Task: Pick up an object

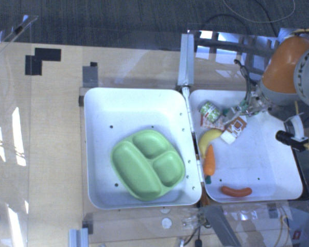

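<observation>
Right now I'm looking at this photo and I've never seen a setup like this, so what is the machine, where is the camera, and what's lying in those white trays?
One camera looks down at a slant on a bench with two white bins. The grey and orange shape at the right is a robot arm reaching in. Its hand hangs over the back of the right bin, near a small carton; I cannot tell whether it grips anything. That bin also holds a green packet, a banana, a carrot and a sausage. The left bin holds a green divided tray. The arm's job is to pick up an object.
</observation>
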{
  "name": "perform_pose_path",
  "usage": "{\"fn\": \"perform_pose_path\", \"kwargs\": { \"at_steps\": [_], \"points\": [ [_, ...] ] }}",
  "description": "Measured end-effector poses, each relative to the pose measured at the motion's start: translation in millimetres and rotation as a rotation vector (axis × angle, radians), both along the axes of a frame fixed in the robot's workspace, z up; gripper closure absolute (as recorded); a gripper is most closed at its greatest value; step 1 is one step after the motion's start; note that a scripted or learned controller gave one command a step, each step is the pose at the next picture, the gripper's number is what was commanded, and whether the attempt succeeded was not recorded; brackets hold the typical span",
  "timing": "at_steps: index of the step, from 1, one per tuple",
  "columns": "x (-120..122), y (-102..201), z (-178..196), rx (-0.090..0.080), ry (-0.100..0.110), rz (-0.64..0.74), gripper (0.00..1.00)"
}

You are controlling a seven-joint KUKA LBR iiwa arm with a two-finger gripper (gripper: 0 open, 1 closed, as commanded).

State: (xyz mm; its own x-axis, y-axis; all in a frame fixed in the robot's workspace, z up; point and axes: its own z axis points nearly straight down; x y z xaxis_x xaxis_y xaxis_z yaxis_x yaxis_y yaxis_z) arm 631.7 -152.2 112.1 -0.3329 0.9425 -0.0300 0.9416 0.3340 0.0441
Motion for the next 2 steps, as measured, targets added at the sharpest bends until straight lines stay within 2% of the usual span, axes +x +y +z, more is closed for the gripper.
{"fn": "perform_pose_path", "kwargs": {
  "at_steps": [1, 2],
  "points": [
    [3.7, 0.0, 14.4, -0.003, -0.013, 0.001, 1.00],
    [4.6, 16.5, 86.7, 0.009, 0.041, 0.090, 1.00]
  ]
}}
